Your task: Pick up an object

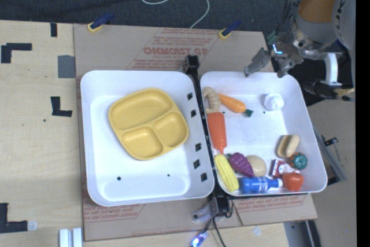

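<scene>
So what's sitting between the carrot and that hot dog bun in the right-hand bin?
In the camera view, the stretch between the carrot and the hot dog bun is bare white bin floor. The small white cup sits off to the side, nearer the back wall.

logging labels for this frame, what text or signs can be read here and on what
Cardboard sheet under the bins: red print, upside down from this view, too blurred to read.
Blue bottle: label too small to read.
Red and white packet: markings too small to read.
No other text shows.
</scene>
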Tool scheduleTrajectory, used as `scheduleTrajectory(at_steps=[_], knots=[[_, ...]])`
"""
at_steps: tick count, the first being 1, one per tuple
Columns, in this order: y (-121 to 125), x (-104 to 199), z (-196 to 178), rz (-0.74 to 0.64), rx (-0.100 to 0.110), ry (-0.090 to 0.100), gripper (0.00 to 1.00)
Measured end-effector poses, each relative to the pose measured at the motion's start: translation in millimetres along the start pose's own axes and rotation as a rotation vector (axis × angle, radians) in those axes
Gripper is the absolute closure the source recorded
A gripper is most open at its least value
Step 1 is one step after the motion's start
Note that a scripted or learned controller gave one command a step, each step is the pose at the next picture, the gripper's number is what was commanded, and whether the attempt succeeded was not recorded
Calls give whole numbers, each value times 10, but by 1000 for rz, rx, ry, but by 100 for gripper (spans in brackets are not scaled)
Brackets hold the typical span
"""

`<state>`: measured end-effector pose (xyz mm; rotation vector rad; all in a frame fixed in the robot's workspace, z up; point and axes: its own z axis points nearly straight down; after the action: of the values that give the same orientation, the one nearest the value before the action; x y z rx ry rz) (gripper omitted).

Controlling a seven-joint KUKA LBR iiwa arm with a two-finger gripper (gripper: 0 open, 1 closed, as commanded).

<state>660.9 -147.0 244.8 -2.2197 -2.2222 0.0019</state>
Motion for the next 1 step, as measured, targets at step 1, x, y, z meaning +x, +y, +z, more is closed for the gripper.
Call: scheduleTrajectory(at_steps=[1], knots=[[3,7,-102,-2,0,0,100]])
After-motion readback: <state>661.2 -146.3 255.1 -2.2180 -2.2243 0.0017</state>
